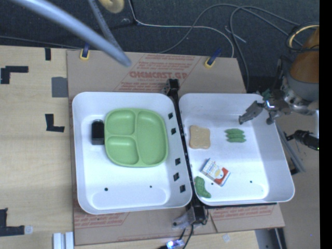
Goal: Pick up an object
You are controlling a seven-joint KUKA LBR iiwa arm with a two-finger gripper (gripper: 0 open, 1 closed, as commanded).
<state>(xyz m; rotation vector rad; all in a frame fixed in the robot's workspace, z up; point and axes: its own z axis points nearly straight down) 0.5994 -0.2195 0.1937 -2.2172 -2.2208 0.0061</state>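
- Camera view: two shallow white bins sit side by side on a brown cardboard sheet point(155, 71) laid over the wooden worktop point(31, 154).
- Left bin point(85, 191): holds a green divided plate point(136, 137) with three compartments, lying flat near the bin's middle. A small black block point(97, 132) lies just beside the plate's left edge.
- Right bin point(270, 185): holds four loose objects, all apart from one another.
- A tan slice of toast point(199, 137) lies flat near the bin's left wall.
- A green pea pod point(235, 135) lies to the right of the toast, in the upper half of the bin.
- A small white packet with red and blue print point(215, 172) lies tilted below the toast.
- A dark green leafy piece point(202, 187) lies near the bin's lower left corner, just beside the packet.
- Gripper point(258, 112): positioned over the upper right part of the right bin, above and to the right of the pea pod. Its two fingers stand apart, with nothing between them.
- Arm point(303, 77): enters from the right edge, with the orange band visible above the wrist.
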